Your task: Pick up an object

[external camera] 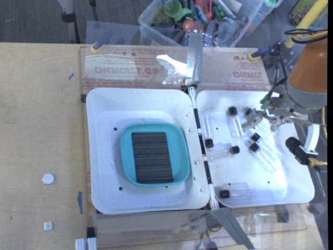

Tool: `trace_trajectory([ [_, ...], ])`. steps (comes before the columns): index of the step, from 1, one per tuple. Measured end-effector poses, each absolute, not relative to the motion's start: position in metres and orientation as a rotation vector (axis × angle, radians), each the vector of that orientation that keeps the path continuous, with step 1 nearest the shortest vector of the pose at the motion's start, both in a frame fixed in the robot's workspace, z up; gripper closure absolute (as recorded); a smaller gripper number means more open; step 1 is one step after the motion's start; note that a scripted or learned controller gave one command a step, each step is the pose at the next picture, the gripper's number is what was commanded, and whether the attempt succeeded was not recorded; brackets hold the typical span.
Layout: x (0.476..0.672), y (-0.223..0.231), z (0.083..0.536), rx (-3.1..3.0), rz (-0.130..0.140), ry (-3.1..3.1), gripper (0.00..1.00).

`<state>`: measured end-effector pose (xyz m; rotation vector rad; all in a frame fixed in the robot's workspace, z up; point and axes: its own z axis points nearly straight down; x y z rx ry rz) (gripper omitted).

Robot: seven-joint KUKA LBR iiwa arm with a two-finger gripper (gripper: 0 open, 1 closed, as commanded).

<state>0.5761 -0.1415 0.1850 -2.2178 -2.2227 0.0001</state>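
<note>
The right bin (291, 189) holds several clear plastic vials with black caps. One vial (237, 191) lies near the front edge, another (223, 151) lies mid-bin, and one (210, 127) lies along the left wall. More vials (266, 152) lie at the right. My gripper (256, 120) hangs low over the back right of this bin, beside a vial (236, 123). Nothing visibly sits in it. The left bin (101, 113) holds a teal tray (127, 145) with a dark ribbed block (151, 158) on it.
The grey arm with its orange band (312, 61) and cables fills the right edge. Cardboard (125, 69) and a clear tub of toys (208, 7) stand behind the bins. A white disc (48, 179) lies on the wooden bench at left.
</note>
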Motion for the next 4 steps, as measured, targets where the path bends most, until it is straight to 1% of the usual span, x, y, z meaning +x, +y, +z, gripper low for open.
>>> trace_trajectory([
  [1, 0.574, -0.174, 0.087, -2.201, -0.006, -2.249, 0.00],
  [2, 0.575, -0.176, 0.099, -2.210, -0.012, -2.248, 1.00],
  [3, 0.554, -0.205, 0.117, -1.988, -0.002, -2.436, 1.00],
  [4, 0.573, -0.190, 0.183, -2.006, -0.002, -2.423, 1.00],
])
